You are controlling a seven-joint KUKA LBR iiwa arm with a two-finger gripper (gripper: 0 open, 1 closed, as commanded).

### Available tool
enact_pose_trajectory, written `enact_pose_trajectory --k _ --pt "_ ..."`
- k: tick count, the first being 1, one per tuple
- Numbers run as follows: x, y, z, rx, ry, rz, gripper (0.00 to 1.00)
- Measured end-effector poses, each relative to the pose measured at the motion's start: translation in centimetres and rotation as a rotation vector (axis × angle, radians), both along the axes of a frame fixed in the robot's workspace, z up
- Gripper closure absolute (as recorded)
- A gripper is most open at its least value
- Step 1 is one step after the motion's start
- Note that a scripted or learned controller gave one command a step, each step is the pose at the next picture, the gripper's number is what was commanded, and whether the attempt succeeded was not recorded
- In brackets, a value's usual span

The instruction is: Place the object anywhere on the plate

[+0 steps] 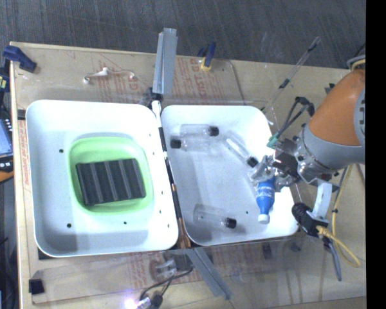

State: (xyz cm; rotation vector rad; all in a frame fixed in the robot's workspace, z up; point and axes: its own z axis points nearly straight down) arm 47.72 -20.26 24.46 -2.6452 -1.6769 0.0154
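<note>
Blue bottle [264,198] just below jaws

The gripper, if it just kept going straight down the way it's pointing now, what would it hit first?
Most likely the blue bottle, which lies right under the gripper in the right bin. Depth is hard to judge from above.

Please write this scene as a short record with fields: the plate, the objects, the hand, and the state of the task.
plate: green plate in the left bin, carrying a dark ribbed block
right bin: blue bottle, three clear tubes with dark caps
hand: over the right bin, just above the blue bottle
task state: nothing from the right bin is on the plate yet
</note>
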Motion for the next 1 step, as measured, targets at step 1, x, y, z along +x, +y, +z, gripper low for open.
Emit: enact_pose_trajectory --k 1 --pt "0.0 0.0 0.0 0.0 0.0 0.0 0.0"
